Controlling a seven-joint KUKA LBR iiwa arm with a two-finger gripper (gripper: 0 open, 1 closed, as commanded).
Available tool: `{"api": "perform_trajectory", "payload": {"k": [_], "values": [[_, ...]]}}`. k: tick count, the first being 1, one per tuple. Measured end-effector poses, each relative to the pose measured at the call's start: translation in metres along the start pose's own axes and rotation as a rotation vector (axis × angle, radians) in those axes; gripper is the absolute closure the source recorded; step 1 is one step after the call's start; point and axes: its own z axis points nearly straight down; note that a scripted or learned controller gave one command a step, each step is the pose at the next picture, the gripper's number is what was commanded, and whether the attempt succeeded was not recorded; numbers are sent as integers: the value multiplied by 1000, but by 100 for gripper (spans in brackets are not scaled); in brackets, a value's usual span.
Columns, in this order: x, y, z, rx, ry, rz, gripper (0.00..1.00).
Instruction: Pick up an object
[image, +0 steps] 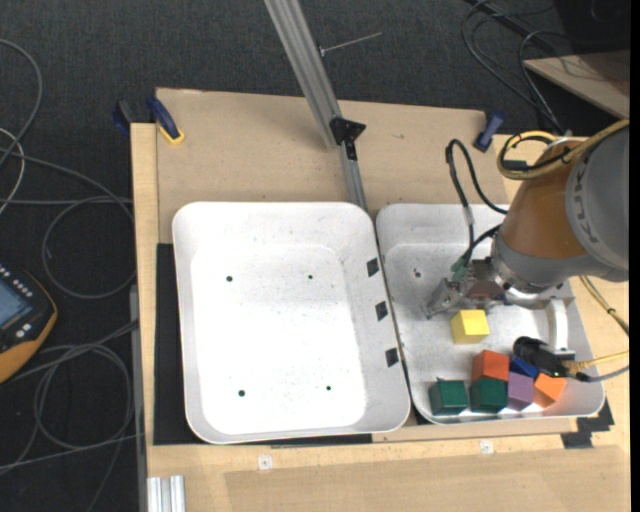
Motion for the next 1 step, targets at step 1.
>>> {"api": "perform_trajectory", "payload": {"k": [1], "values": [[0, 2, -13, -6, 0, 0, 100]]}}
